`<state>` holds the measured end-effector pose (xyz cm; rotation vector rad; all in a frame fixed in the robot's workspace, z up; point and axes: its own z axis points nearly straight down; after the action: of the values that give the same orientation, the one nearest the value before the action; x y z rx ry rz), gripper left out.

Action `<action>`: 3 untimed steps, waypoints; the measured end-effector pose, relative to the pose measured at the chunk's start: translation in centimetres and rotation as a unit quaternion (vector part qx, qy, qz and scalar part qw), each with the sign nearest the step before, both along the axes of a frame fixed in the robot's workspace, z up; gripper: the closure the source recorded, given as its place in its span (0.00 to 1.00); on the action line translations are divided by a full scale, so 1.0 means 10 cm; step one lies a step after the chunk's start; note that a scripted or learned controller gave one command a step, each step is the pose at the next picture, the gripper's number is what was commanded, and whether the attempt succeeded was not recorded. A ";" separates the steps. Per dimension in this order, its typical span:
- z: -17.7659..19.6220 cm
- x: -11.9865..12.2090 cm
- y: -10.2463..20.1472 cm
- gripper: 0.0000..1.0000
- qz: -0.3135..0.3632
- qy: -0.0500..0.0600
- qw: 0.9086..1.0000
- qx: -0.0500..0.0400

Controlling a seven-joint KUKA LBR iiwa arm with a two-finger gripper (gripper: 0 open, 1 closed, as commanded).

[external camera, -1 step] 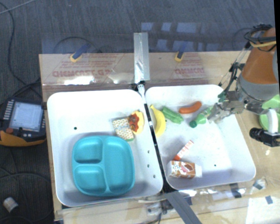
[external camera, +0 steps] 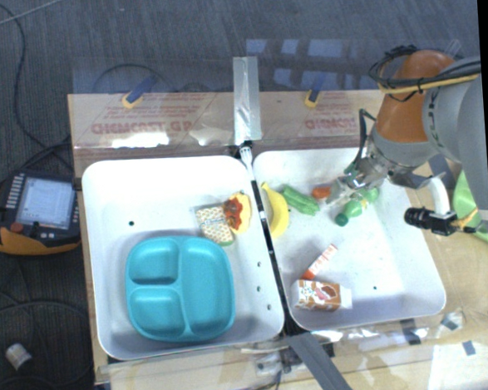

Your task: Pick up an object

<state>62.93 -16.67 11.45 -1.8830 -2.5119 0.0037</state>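
- Green plastic marks the likeliest pick, a small green bottle (external camera: 351, 212) lying on its side in the upper middle of the right bin (external camera: 407, 262), its darker end pointing down-left.
- It lies on the white floor just below the gripper (external camera: 358, 180), so close that I cannot say whether the two touch.
- From the right the grey arm (external camera: 460, 125) reaches in, its orange band (external camera: 412, 95) above the bin's far right corner and the wrist bent down and left into the bin.
- Whether the gripper is spread or closed cannot be told from this slanted view, and nothing is plainly seen held in it.
- Just left of the gripper lies a small orange-red piece (external camera: 321, 193), and beyond it a longer green vegetable toy (external camera: 298, 200) set at a slant.
- Against the right bin's left wall rests a yellow banana (external camera: 276, 213), near the green vegetable toy.
- Nearer the front of this bin lie a red-and-white tube (external camera: 319, 262) and, just below it, a brown carton (external camera: 319, 294), both well apart from the bottle.
- Across the divider, the left bin (external camera: 110, 191) holds a teal divided plate (external camera: 180, 288), with a waffle piece (external camera: 214, 224) touching its upper right rim and a red-and-yellow pizza slice (external camera: 238, 211) beside the waffle.
- Both bins sit on a brown tabletop (external camera: 164, 120).
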 end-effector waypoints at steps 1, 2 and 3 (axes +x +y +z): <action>-0.25 0.27 0.28 0.00 -0.329 -0.003 0.944 -0.002; -0.09 0.35 0.38 0.00 -0.258 0.000 0.966 -0.003; 1.13 -0.10 0.52 0.00 -0.042 0.000 0.999 -0.001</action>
<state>61.96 -11.47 22.72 -1.9868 -2.4329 0.0052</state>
